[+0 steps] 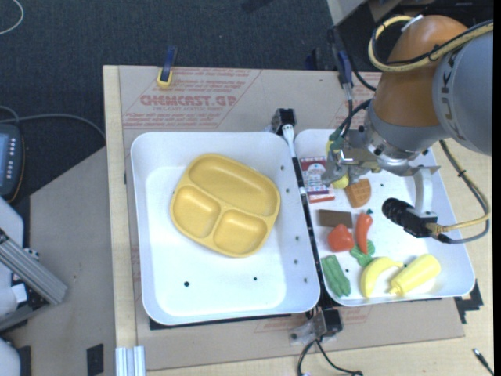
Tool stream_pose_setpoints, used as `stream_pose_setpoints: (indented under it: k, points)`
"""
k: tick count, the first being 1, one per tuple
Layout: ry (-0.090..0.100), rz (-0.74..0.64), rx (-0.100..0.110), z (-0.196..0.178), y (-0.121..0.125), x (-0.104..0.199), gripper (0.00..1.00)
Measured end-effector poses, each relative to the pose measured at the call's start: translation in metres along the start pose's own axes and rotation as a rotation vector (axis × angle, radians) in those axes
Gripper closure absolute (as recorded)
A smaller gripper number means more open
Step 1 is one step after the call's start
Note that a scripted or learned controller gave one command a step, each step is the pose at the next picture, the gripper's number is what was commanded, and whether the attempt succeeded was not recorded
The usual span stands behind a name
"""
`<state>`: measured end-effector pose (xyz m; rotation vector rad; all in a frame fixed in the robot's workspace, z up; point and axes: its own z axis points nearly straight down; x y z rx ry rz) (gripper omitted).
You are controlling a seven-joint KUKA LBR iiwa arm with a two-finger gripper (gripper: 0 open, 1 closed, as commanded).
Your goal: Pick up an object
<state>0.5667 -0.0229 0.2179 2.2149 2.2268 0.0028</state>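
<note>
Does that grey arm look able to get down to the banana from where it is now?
Probably yes. The banana lies uncovered in the right bin, with nothing above it. The corn and green pepper crowd it, so a clean grab seems less sure.

Hand (pixel 342 165) hangs over the right bin (pixel 458 245) (toy food (pixel 368 249) just below it), yellow plate (pixel 225 204) off to its left.

yellow divided plate (pixel 225 204) in white left bin (pixel 153 233), red tomato (pixel 340 238), green pepper (pixel 336 276), yellow banana (pixel 376 274), yellow corn (pixel 416 273), brown block (pixel 334 218), grey arm (pixel 470 84) with orange band (pixel 415 61)
</note>
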Motion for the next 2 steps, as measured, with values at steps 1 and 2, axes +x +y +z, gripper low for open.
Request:
stream_pose_setpoints:
  k: [1, 2]
  points:
    - [0.001, -0.002, -0.003, -0.014, 0.024, 0.052, 1.0]
    - [-0.001, 0.003, 0.0, 0.002, 0.042, 0.068, 1.0]
